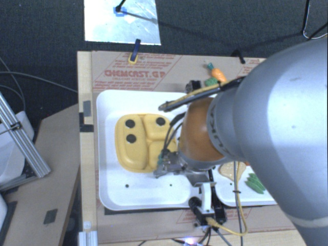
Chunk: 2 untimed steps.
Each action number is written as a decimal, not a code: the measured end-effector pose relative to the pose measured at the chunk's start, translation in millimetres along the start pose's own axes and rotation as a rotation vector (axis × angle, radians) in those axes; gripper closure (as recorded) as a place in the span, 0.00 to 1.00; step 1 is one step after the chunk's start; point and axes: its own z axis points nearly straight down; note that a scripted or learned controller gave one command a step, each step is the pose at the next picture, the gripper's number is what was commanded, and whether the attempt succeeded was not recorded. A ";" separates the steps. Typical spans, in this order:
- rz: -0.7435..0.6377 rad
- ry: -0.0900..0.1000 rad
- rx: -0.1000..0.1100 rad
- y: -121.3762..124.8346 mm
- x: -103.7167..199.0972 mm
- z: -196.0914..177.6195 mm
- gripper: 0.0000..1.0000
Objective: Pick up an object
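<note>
Across the left white bin [110, 188] lies a yellow moulded tray [137, 142], the one large thing inside it. Its long axis looks to run left to right in the camera view, with a rounded end toward the bin's left wall, though its right part is hidden under the arm, so its full length cannot be told. Its top is split into compartments: the leftmost one carries two dark round spots, and the next, toward the far side, carries one more. The tray lies flat on the bin floor, nearer the far wall than the near one, and bare white floor shows along the near side with a few small dark specks on it.

Over the tray's right part hangs the arm [287, 132], a big grey body with its orange band [197, 135] just above the wrist. The gripper [168, 165] sits low at the tray's near right corner; whether it is apart or together cannot be made out.

The right white bin [225, 196] is mostly covered by the arm. A green leafy piece [255, 183] and a pale flat item [229, 170] show in it. Beyond the bins, on the cardboard-covered surface [136, 75], lies a small orange and green object [215, 76].
</note>
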 end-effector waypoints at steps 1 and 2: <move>-0.011 0.006 -0.006 1.5 8.7 -11.1 1.00; -0.020 0.011 -0.030 86.2 57.8 -185.0 1.00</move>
